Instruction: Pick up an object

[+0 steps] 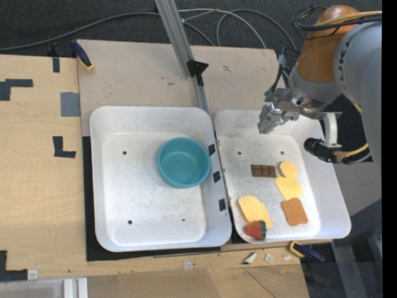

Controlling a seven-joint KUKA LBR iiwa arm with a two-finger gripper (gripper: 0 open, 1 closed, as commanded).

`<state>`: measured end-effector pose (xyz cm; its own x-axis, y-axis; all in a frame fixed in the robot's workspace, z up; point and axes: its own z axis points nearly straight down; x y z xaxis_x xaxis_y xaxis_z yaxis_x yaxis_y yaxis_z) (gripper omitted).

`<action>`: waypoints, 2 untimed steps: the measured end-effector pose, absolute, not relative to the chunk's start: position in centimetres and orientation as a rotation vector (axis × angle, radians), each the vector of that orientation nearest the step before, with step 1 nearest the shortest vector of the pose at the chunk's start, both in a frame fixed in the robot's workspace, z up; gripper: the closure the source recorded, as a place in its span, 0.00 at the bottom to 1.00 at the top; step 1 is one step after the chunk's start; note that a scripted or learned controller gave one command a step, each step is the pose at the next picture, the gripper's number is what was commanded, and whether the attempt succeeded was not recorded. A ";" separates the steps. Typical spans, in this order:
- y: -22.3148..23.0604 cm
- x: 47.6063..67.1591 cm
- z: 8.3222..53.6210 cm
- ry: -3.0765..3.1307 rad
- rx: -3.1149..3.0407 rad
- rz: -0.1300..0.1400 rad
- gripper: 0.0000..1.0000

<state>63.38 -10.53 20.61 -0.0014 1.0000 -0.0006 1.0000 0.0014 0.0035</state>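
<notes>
The right bin (322, 228) holds a brown chocolate bar (263, 171), a small yellow piece (288, 169), a larger yellow piece (289, 187), an orange piece (294, 212), a pale yellow slab (253, 208) and a red strawberry-like item (254, 230). A teal bowl (183, 161) sits in the left bin (111, 135). My gripper (268, 124) hangs over the far edge of the right bin, well above and behind the chocolate bar, with nothing seen between its fingers.
A slanted metal pole (177, 36) rises behind the bins. Cables (236, 27) lie on the dark floor at the back. A black connector with a cable (319, 149) sticks out by the right bin's far right edge.
</notes>
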 end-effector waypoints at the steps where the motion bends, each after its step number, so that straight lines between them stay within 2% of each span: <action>1: -10.5 63.4 21.9 2.223 2.220 0.001 1.00; 2: -4.6 62.5 21.4 2.231 2.216 -0.001 1.00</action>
<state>62.49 -4.61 21.36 -0.0064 1.0000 0.0017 1.0000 0.0064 -0.0027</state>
